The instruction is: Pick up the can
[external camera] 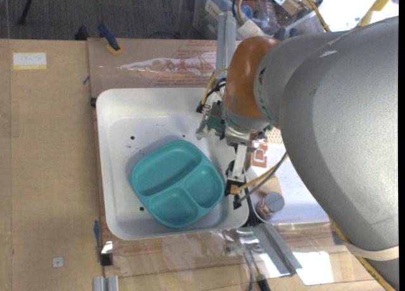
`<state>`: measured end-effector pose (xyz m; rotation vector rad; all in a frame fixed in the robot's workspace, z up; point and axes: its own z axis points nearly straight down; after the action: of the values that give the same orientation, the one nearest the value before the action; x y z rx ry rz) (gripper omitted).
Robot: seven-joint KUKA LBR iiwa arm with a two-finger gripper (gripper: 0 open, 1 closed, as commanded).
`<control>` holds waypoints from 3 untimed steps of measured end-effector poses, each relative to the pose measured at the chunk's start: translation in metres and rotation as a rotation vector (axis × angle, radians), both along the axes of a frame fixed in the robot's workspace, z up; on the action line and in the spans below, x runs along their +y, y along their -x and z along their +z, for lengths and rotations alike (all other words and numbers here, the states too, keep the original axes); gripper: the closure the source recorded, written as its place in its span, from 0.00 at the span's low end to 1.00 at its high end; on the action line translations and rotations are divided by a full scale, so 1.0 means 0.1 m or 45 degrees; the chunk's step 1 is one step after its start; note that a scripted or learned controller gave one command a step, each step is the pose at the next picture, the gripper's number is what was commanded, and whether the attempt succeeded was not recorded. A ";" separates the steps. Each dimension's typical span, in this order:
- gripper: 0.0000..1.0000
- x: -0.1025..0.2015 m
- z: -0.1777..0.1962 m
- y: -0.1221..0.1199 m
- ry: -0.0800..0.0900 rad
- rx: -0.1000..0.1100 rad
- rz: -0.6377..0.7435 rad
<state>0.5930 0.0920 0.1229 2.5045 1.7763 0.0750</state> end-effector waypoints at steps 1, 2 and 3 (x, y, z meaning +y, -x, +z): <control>0.00 0.00 0.00 0.01 0.003 0.002 0.021; 0.00 0.01 0.00 0.00 0.000 -0.001 -0.023; 0.00 0.02 0.00 -0.01 0.002 0.002 -0.027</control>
<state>0.5940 0.0943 0.1224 2.5228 1.7493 0.0707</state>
